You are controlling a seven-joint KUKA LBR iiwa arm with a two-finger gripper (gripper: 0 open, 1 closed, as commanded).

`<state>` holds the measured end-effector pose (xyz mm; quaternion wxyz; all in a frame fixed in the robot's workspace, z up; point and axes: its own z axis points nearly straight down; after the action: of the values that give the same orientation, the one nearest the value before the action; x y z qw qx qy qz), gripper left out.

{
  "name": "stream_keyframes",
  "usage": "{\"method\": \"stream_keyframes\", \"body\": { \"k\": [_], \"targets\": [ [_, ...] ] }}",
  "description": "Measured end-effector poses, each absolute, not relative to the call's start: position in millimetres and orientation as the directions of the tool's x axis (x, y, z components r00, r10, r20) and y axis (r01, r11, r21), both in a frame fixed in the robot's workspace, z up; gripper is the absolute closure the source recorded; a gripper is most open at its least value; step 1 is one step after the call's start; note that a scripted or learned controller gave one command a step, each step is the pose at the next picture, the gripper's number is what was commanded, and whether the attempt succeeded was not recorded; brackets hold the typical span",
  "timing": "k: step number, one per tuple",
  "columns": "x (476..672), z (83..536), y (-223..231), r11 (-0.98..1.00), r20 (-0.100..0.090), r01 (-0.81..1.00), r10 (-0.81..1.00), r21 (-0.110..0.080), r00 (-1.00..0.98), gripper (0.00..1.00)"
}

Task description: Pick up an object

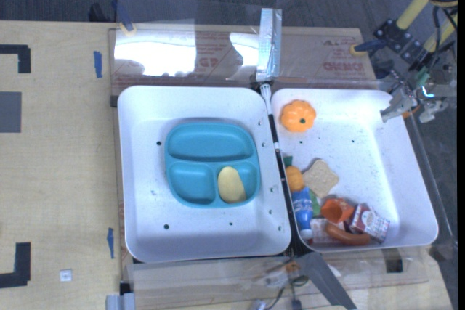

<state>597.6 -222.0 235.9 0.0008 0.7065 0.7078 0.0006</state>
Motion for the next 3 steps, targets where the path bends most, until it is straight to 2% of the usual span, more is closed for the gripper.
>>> {"method": "stream_keyframes", "body": {
  "k": [1, 2, 3],
  "targets": [
    [605.6, 126.3, -147.4, 0.129, 0.005, 0.992, 0.992, -0.007, -0.129, 0.00],
    [666.3, 86.4, -109.7, 0.215, -0.001, 0.977, 0.977, -0.003, -0.215, 0.00],
    [671.0, 194.8, -44.2, 0.355, -0.005, 0.935, 0.935, 0.018, -0.355, 0.00]
  ]
}}
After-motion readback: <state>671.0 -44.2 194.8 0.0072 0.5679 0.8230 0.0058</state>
